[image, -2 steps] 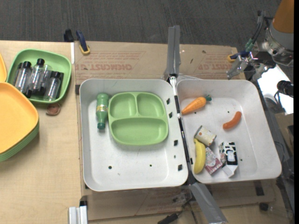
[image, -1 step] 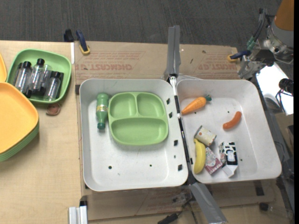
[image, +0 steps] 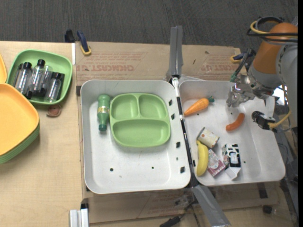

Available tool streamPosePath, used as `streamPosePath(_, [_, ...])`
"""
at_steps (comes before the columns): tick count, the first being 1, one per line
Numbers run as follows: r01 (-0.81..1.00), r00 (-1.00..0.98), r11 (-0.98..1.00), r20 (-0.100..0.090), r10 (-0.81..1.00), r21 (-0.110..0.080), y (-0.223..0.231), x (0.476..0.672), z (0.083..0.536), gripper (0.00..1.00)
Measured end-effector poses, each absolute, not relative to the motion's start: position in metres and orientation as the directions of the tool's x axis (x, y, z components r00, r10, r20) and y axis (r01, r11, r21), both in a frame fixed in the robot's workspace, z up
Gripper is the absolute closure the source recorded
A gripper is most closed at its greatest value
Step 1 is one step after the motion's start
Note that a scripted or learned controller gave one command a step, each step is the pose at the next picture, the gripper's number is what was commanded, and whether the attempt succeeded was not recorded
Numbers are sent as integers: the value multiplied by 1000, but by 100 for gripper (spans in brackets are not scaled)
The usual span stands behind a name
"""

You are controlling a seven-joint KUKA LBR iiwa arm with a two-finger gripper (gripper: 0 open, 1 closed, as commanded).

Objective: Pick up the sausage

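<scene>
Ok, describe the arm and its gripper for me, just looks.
The arm is grey with a rounded orange band above the wrist. Yellow and black cables loop over the top of it, and a dark cable curls below near a black fitting. The gripper at its end is bare grey metal, small and blocky. No markings can be made out.

Two bins side by side on a bench.
In the left bin: divided plate, bottle just left of it. In the right bin: carrot at back left, sausage right of it, gripper just behind; banana front left, packets beside it.
</scene>
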State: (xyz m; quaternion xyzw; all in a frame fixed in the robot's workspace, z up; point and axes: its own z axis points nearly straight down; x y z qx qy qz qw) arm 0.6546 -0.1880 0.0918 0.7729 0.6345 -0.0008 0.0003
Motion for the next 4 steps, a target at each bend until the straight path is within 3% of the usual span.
streamPosePath(1, [1000, 1, -1, 0, 1000, -1, -205, 607, 92, 100])
streamPosePath(2, [982, -188, 188, 0, 982, -1, -213, 579, 92, 100])
streamPosePath(3, [940, -341, 341, 1, 940, 0, -218, 532, 92, 100])
streamPosePath(4, [994, 112, -112, -1, 994, 0, -161, 549, 92, 100])
